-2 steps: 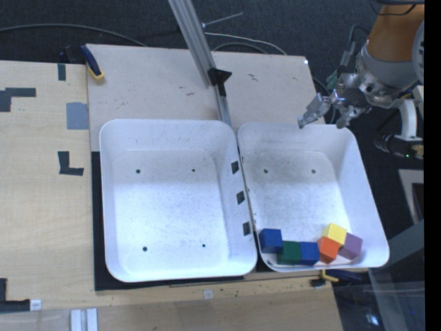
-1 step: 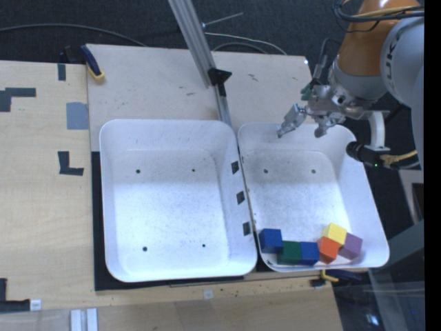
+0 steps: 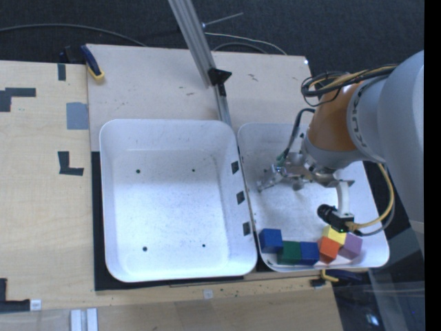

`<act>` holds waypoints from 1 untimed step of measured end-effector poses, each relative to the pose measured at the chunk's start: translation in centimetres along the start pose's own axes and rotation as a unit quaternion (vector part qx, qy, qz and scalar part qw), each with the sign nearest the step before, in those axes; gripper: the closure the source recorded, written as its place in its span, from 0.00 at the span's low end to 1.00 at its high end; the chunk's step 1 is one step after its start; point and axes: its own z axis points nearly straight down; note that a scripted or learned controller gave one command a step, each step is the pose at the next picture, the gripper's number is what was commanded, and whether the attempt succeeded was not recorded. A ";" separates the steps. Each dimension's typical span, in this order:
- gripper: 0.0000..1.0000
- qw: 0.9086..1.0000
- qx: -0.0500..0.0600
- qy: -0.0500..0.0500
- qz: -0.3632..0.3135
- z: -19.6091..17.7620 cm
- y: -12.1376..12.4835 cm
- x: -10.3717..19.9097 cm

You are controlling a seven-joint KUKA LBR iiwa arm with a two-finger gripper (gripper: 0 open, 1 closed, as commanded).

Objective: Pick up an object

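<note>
Pincer hung low over the right bin, its state impossible to tell. Coloured blocks lay well apart from it along that bin's near edge: blue block, green block, orange block, purple block.

Bench: pale wood, spanning the frame's left and centre.
On it: two white bins side by side, centre to lower right.
Upper left: blue-and-yellow clamp.
Left: dark tape marks.

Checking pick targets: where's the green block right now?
In the camera view the green block sits at the near edge of the right bin, between two blue blocks; the gripper is farther back.
</note>
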 end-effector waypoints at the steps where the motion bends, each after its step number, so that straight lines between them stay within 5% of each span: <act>1: 0.00 1.000 -0.006 -0.002 0.001 -2.7 3.8 -6.5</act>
